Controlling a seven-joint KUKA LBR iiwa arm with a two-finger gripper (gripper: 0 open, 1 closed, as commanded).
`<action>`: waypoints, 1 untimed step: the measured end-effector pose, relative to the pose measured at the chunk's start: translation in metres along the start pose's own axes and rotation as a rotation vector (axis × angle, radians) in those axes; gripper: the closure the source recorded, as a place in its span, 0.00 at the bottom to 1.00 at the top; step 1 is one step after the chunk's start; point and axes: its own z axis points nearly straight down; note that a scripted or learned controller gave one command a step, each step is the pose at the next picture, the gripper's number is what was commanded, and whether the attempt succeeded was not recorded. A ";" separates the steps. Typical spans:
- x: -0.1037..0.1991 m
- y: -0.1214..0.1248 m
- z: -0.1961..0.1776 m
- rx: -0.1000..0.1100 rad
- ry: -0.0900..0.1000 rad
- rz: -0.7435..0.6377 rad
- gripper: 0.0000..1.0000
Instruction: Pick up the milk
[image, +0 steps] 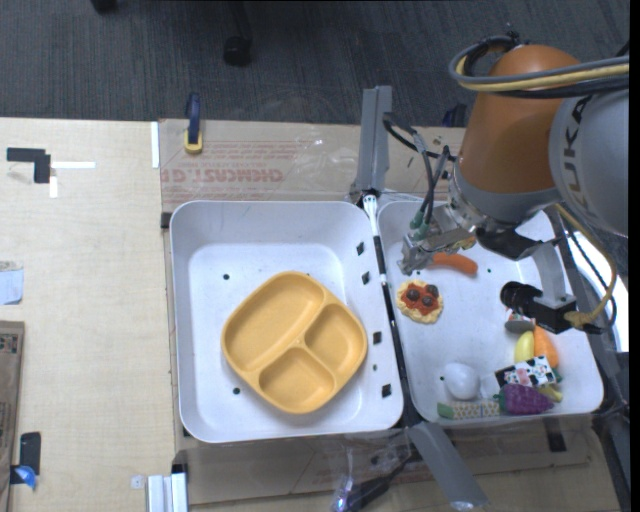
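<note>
Gripper (428, 245): upper right bin, opening unclear, poised to search.
Milk (528, 375): lower right, among toys, untouched.

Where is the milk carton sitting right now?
The milk carton lies in the right bin, near its front right corner, just above the purple grapes and below the yellow fruit.

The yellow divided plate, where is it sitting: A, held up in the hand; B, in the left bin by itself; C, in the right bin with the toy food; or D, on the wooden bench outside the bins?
B: the yellow divided plate lies flat on the floor of the left bin, nothing else beside it.
</note>
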 end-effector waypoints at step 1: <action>0.000 0.000 0.000 0.000 0.000 0.000 0.00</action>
